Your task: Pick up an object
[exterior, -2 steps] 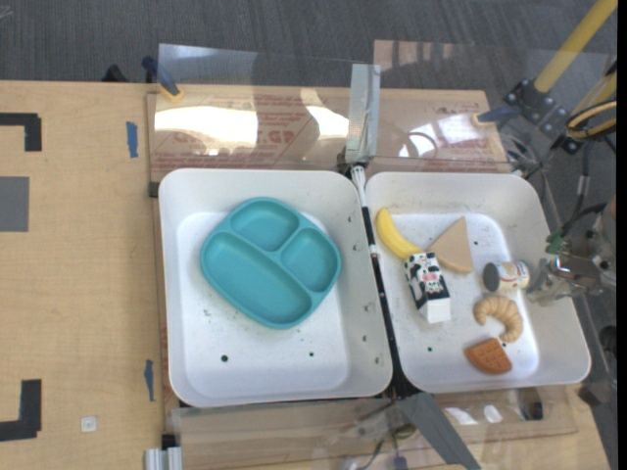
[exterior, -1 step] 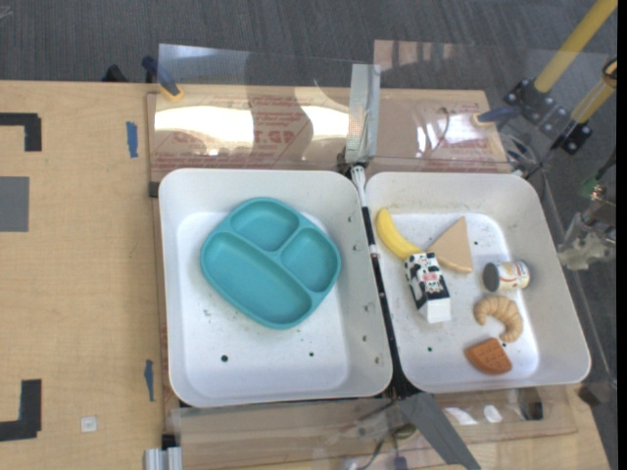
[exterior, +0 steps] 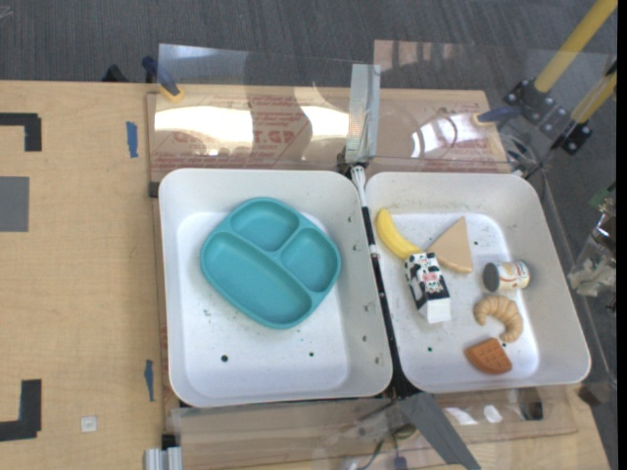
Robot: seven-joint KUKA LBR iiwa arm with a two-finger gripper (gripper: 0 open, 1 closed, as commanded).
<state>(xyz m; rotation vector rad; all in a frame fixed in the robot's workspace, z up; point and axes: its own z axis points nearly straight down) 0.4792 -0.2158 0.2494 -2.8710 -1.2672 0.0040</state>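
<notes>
Camera view looks down at a slant on a tan worktop (exterior: 78, 292) bearing two shallow white bins side by side. The left bin (exterior: 186, 213) holds a teal divided plate (exterior: 269, 262) with three compartments, lying flat and turned at an angle, toward the far half of the bin; dark specks dot the bin floor in front of it.

The right bin (exterior: 549, 253) holds all the small items. A yellow banana (exterior: 394, 233) lies near the bin's far left corner, close to the wall shared with the left bin. Just right of it is a tan wedge (exterior: 454, 246), flat on the floor, its point aimed away from the camera. A small carton with a black-and-white cow pattern (exterior: 428, 285) lies on its side in front of the banana and the wedge, its far end near both. Further right, a small white and orange container (exterior: 506, 276) lies on its side with a dark end facing left. A croissant (exterior: 502, 313) sits just in front of that container, and an orange-brown piece (exterior: 488, 356) lies nearest the camera, apart from the croissant.

Clear panels (exterior: 245, 116) stand behind the bins, with a grey metal upright (exterior: 362, 116) between them. A yellow pole (exterior: 588, 27) crosses the top right corner. Blue tape (exterior: 131, 137) and black marks (exterior: 24, 130) show on the worktop at the left.

Whether the end effector is released or clenched I cannot tell; every item rests on a bin floor.
</notes>
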